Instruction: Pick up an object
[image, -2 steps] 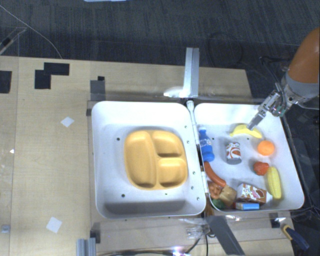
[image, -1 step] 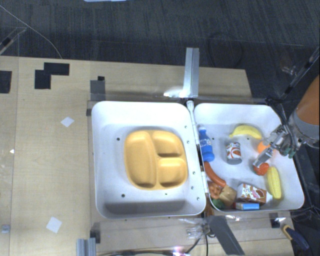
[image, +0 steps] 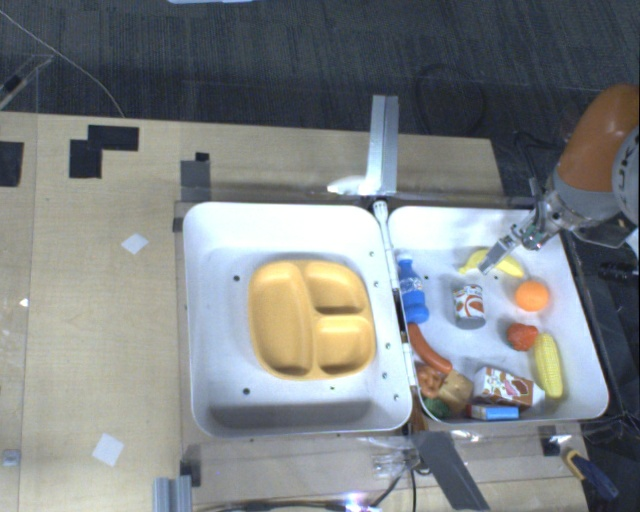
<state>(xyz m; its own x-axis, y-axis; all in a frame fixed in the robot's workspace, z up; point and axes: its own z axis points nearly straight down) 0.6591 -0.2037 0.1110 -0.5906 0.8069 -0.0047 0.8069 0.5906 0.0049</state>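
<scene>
My gripper (image: 497, 256) reaches into the right bin (image: 590, 400) from the upper right, its tip low over a yellow banana-like item (image: 510, 267) near the bin's back. Below it stand a small can (image: 468, 305) and an orange ball (image: 532, 296). A blue bottle (image: 410, 291) lies along the bin's left wall. Toward the front are a red tomato (image: 522, 336), a yellow corn cob (image: 548, 365), a red sausage (image: 428, 347), a printed carton (image: 503, 385) and a brown item (image: 455, 388). Whether the gripper touches the yellow item is unclear.
The left bin (image: 215, 300) holds a yellow divided tray (image: 308, 318) in its middle. A metal post (image: 384, 140) rises behind the wall between the bins. The arm's orange band (image: 600, 140) hangs over the right bin's back right corner.
</scene>
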